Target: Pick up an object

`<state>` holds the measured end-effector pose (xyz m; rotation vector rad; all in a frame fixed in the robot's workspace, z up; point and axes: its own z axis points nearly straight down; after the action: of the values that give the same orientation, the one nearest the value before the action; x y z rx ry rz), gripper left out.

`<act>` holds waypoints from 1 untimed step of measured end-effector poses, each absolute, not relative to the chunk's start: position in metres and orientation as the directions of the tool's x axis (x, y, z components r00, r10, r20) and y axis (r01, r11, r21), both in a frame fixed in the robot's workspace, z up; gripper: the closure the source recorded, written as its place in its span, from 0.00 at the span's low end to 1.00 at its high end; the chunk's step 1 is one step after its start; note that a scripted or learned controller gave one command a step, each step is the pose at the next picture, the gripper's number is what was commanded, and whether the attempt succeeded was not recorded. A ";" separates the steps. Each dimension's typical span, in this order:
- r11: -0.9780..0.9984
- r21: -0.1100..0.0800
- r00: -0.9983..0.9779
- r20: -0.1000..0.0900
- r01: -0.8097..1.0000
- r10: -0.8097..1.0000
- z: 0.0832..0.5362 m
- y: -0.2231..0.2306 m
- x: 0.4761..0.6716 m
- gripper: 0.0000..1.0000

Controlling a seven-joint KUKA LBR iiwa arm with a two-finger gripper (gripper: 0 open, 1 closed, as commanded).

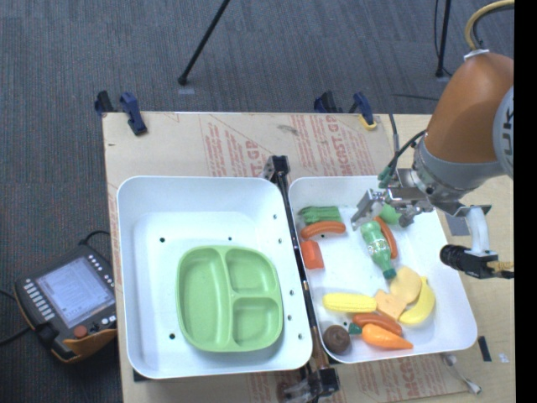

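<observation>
1 green bottle (pixel 375 244), orange-labelled, lying in right bin (pixel 449 250) | pincer (pixel 379 211) above | grip unclear

Pretty even, bright overhead light, a bit soft overall. The white bins (pixel 205 200) look slightly blown out, shadows are faint, and the arm (pixel 470 116) at the right edge is a little blurry.

You have two bins, left (pixel 138 225) and right (pixel 453 309), in smooth white plastic with a slight sheen. The green tray (pixel 228 297) looks like matt plastic. Toy food, e.g. the banana (pixel 422 306) and green bottle (pixel 375 243), reads as glossy moulded plastic. Your bench top (pixel 218 145) is matt printed cardboard. The floor (pixel 84 40) is rough grey carpet. The arm's orange band (pixel 470 112) is smooth with a soft gloss.
</observation>
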<state>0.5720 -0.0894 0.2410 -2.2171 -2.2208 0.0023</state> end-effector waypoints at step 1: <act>-0.084 -0.004 0.084 0.001 0.996 0.996 0.087 -0.146 0.642 0.00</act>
<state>0.6423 -0.1462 0.0867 -2.3095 -2.1237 0.0031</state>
